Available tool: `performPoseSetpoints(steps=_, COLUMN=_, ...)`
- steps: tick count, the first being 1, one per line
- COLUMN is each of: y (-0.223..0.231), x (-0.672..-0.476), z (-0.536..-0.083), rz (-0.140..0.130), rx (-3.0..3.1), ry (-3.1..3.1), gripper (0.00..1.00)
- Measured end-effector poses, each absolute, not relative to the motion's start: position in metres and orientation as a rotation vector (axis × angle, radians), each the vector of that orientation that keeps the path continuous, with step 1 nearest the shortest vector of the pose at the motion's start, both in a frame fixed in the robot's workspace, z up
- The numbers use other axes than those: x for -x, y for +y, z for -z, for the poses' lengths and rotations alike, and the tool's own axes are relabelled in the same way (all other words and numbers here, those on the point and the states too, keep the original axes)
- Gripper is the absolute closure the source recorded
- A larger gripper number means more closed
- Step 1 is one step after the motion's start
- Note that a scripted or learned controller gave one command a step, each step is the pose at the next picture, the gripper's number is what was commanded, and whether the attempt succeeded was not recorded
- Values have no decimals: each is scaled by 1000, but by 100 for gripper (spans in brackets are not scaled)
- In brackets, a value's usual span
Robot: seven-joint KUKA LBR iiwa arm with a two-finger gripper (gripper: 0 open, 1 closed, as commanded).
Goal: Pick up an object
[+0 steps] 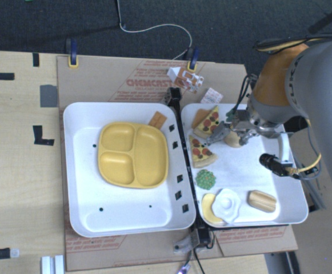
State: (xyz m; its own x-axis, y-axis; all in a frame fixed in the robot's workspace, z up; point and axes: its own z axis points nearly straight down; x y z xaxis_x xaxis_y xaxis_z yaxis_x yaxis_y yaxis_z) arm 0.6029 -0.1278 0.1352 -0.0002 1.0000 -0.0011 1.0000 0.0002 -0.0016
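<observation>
We see the right bin (294,210) w/ toy food; left bin (80,210) carries the yellow tray (134,154). Arm (280,84) sits upper right of frame. Hand (222,129) is low at the upper pizza slice (206,119), center-right; can't tell if it's apart or together. Risk, imo: slice lies flat near the bin wall and 2nd pizza slice (200,150), so the hand may skid off or shove both.

We look down on a pale wooden bench (17,170) marked with black tape pieces (40,137), a cardboard sheet (126,79) clamped across it. Beyond lies dark carpeted floor (211,10), crossed by a thin white cable (148,27). Light falls evenly.
</observation>
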Motion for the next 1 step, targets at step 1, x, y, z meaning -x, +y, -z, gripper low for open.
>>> performPoseSetpoints(steps=1, y=-141, x=-665, z=-88, rz=-4, rx=2212, ry=-2223, gripper=0)
